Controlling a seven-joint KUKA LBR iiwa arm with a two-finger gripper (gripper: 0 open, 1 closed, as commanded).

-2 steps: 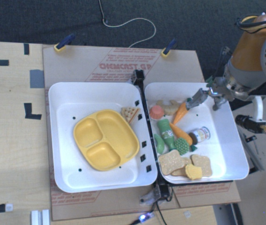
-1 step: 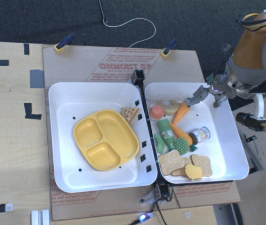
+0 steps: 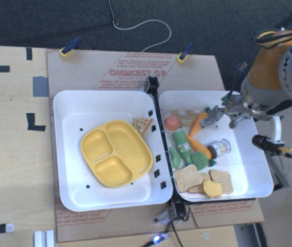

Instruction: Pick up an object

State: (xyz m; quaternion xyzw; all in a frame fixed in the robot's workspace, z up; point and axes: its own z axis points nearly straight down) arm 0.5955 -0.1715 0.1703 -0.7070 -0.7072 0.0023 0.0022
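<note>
The right bin [image 3: 249, 181] holds a heap of toy food. In it lie a pink cup [image 3: 172, 122], a green bottle [image 3: 181, 142], two orange carrots [image 3: 197, 124] [image 3: 201, 147], a small dark jar [image 3: 220, 148], a green knobbly piece [image 3: 200, 161], toast slices [image 3: 189, 177] [image 3: 222, 179] and a yellow chunk [image 3: 213, 189]. My gripper [image 3: 211, 115] hangs low over the bin's back right, beside the upper end of the higher carrot. Nothing shows between its tips.
A yellow divided plate [image 3: 116, 152] fills the middle of the left bin [image 3: 69, 117], with a waffle cracker [image 3: 142, 123] at its far right corner. The grey arm with its orange band [image 3: 269, 68] reaches in from the right. Clamps hold the cardboard underlay.
</note>
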